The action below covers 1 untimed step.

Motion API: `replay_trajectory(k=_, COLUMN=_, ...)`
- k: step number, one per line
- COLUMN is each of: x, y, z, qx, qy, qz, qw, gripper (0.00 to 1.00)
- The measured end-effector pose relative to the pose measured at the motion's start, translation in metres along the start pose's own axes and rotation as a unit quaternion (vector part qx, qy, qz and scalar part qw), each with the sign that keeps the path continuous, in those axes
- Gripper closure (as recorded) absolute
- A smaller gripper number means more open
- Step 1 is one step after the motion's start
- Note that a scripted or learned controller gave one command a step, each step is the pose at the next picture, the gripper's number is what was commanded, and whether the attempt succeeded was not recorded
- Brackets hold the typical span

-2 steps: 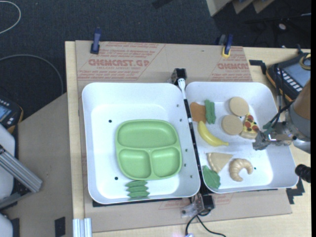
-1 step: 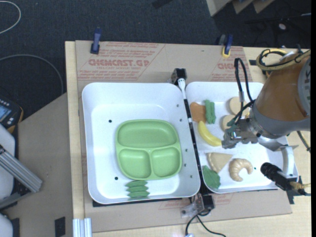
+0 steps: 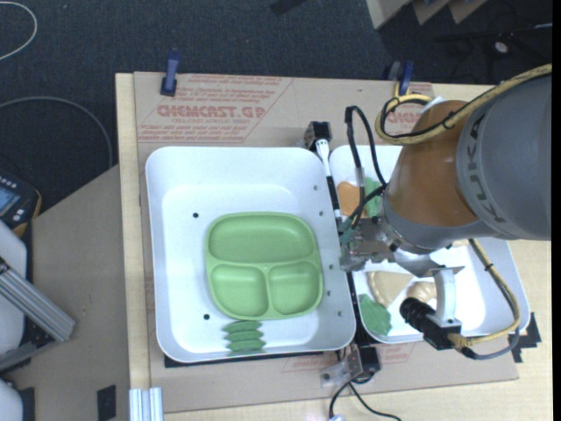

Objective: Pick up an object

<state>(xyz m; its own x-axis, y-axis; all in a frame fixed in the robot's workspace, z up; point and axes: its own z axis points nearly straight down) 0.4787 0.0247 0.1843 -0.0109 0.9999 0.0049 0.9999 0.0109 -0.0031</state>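
The grey arm (image 3: pixel 465 174) hides its tool over the right white bin (image 3: pixel 500 261), grip state unclear; a green divided plastic tray (image 3: pixel 263 264) lies in the left white bin (image 3: pixel 175 235).

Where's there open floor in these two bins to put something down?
Left bin: bare floor left of and above the green divided plate; the front strip holds a small green ridged piece. Right bin: crowded, the arm overhanging a green leaf-shaped piece and an orange object.

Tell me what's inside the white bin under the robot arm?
In the right bin I can see an orange object, a green piece and something tan. The arm covers most of that bin, so whatever else lies beneath it is hidden.
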Motion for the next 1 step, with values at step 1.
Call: replay_trajectory(k=1, x=-0.0064, y=0.0008, z=-0.0106, qx=-0.001, qy=-0.002, qz=0.005, qw=1.0000, gripper=1.00)
